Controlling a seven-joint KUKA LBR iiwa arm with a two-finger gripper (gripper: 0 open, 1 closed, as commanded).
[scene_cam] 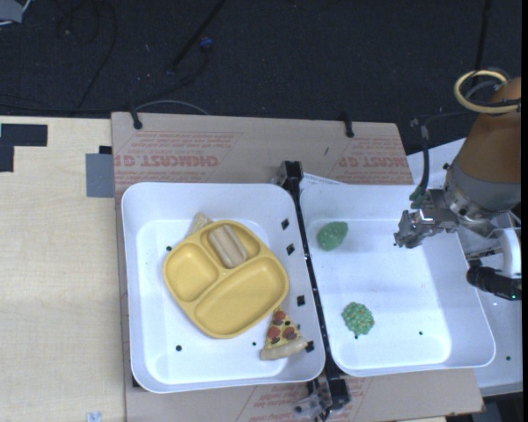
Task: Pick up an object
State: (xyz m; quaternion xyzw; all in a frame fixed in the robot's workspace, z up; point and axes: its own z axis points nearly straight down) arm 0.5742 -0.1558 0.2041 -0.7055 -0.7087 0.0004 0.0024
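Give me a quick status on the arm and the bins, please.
Tool above right bin, holding nothing visible. Two green pieces lying loose. Nothing blocking them.

Dark floor [246,42] strewn with cables [194,38] behind a pale wooden bench [44,271].

Two shallow white bins sat side by side on the counter [44,271]. The left bin [150,359] held a yellow divided plate [233,301] with a hot dog [228,244] in one compartment and a pizza slice [283,337] just beside its lower rim. In the right bin [422,341] lay two green clumps [332,235] [358,318], well apart. The claw [410,233] hung over that bin's upper right part.
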